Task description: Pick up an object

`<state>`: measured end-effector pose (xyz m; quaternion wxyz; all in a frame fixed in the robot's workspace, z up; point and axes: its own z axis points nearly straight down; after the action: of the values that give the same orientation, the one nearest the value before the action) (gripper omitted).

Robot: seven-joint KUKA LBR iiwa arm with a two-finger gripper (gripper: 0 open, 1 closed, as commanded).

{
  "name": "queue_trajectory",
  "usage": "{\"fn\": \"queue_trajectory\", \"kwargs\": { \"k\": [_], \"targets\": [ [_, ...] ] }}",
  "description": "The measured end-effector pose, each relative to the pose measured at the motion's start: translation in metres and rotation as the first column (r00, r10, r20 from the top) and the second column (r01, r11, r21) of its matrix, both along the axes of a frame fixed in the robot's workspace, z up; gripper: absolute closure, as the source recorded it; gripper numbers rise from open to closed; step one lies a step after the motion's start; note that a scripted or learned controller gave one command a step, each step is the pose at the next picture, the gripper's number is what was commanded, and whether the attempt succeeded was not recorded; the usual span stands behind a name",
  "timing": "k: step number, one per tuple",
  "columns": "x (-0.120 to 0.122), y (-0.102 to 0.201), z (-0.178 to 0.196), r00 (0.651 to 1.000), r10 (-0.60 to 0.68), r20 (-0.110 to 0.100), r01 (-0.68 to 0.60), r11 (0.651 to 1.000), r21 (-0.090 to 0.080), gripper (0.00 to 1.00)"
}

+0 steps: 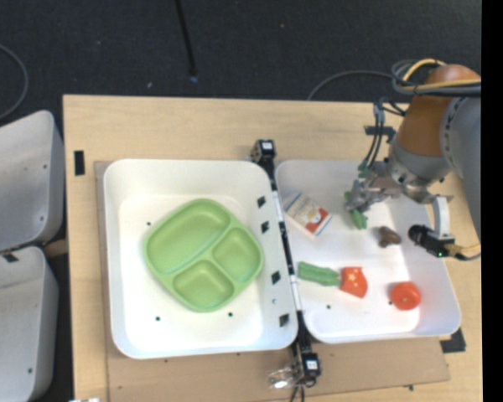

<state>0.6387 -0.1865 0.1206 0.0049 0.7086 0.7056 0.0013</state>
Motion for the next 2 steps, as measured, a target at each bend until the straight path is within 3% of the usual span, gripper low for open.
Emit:
{"fn": "queue_trajectory", "kwargs": {
  "k": [2],
  "targets": [
    [0.013, -0.001, 0.108, 1.0, 0.008, -0.003, -0.008, 1.0, 0.003, 1.0]
  ]
}}
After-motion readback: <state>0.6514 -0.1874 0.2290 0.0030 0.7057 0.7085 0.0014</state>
